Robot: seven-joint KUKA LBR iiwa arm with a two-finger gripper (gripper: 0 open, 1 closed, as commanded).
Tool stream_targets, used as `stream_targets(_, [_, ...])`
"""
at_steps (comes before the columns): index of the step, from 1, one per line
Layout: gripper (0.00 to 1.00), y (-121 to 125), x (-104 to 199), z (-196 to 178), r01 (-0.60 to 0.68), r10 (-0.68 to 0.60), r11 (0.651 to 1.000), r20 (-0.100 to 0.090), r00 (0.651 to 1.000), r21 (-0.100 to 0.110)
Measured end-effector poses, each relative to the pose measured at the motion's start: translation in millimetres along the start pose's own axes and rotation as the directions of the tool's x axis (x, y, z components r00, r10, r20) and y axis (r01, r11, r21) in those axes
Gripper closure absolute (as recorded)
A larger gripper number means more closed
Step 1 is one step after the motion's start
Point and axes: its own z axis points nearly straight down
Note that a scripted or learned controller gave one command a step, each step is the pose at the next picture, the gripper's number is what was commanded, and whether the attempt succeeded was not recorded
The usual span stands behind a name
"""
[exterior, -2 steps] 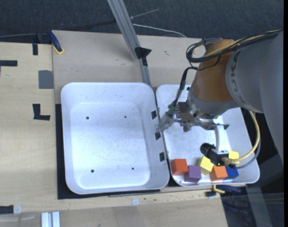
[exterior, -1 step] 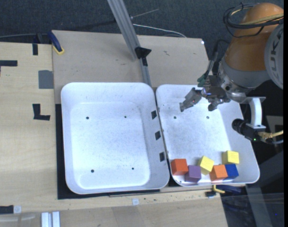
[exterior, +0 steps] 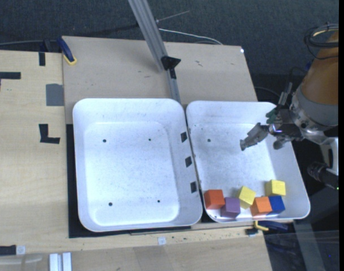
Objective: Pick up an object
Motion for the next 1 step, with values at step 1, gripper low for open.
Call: stream_targets(1, [0.0, 10.6, 63.9, 62.4, 0.013, -0.012, 1.0, -0.004, 1.0, 0.005])
